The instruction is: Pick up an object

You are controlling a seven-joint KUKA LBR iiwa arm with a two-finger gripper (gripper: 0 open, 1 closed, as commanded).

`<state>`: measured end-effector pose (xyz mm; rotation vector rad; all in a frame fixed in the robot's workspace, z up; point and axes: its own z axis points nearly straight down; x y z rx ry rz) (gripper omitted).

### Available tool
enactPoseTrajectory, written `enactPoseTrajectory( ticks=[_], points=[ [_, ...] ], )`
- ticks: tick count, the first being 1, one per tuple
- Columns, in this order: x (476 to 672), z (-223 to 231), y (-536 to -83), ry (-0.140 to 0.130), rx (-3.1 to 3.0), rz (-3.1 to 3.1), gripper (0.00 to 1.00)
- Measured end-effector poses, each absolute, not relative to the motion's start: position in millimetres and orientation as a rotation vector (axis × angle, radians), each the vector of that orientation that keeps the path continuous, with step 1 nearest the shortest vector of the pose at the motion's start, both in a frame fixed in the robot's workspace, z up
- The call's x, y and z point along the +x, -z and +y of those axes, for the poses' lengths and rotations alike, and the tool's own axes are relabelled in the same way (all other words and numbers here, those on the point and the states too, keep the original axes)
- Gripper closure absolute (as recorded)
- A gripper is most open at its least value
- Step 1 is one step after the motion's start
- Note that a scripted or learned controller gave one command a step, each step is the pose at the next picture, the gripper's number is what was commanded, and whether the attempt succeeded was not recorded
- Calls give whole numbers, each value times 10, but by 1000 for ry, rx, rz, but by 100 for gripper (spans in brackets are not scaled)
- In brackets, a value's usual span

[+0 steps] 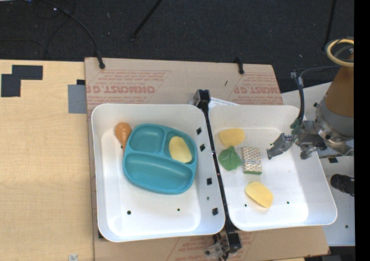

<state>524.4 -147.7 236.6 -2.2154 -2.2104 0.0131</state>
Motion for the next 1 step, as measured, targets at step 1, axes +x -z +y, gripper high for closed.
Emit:
enactPoseTrajectory(
  ticks=[1],
  points=[
    [5269, -1477, -2429, -2, -2220, -2221, 0]
  ],
)
